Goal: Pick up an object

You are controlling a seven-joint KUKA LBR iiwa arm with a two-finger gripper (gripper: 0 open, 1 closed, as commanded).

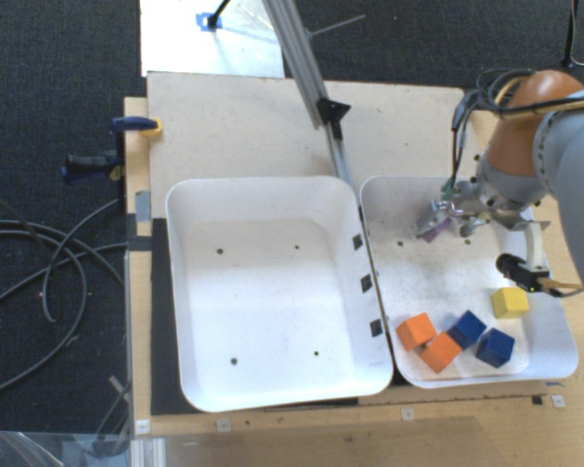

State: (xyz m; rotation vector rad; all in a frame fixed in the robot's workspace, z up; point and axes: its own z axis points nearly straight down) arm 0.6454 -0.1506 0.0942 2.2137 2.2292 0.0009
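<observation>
Closest up: orange blocks (428, 341), blue blocks (481, 338), a yellow cube (510, 303), probably light, rigid, easy to pinch across flat faces. Gripper (446, 218) further back in the right bin (565, 358); can't tell whether open or closed.

1. A beige bench (243, 125) stands on dark carpet (49, 47);
2. a blue clamp with a yellow tip (127, 125) grips the bench's left edge, near its far corner;
3. a grey metal pole (302, 56) crosses the far edge at a slant;
4. black cables (39, 261) lie on the carpet beside the left edge.
</observation>
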